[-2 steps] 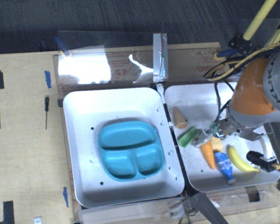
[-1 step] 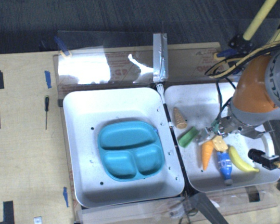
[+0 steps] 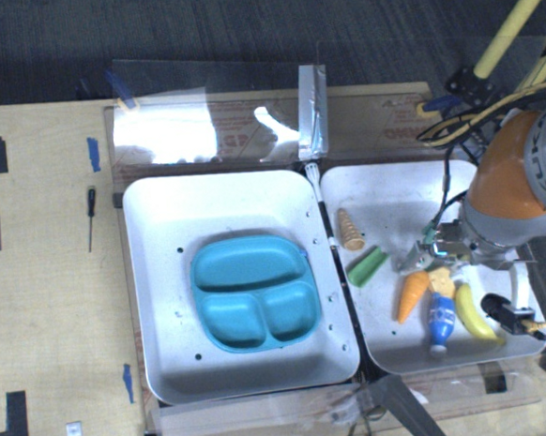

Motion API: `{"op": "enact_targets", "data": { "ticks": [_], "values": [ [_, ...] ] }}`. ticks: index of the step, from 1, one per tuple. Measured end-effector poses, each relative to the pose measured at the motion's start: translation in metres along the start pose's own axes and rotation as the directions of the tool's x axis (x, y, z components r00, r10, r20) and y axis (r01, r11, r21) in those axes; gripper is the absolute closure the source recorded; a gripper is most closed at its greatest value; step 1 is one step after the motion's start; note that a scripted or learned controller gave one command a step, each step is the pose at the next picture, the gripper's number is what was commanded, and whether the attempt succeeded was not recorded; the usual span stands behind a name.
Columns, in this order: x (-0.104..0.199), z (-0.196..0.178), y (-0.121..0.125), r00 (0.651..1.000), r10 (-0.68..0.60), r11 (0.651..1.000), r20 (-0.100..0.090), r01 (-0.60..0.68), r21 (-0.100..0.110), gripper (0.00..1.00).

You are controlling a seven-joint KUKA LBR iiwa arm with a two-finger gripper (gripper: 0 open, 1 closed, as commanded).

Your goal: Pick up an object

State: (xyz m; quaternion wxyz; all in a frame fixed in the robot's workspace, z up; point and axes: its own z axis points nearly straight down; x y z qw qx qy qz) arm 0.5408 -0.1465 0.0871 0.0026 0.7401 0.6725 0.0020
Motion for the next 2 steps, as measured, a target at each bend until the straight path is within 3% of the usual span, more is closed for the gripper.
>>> {"op": "enact_targets", "data": {
  "ticks": [1, 2],
  "values": [
    [-0.036, -0.003, -0.035, 0.981, 0.195, 0.981, 0.0, -0.195, 0.01, 1.0],
    [0.033, -0.117, 0.006, 0.998, 0.065, 0.998, -0.002, -0.065, -0.001, 1.0]
  ]
}}
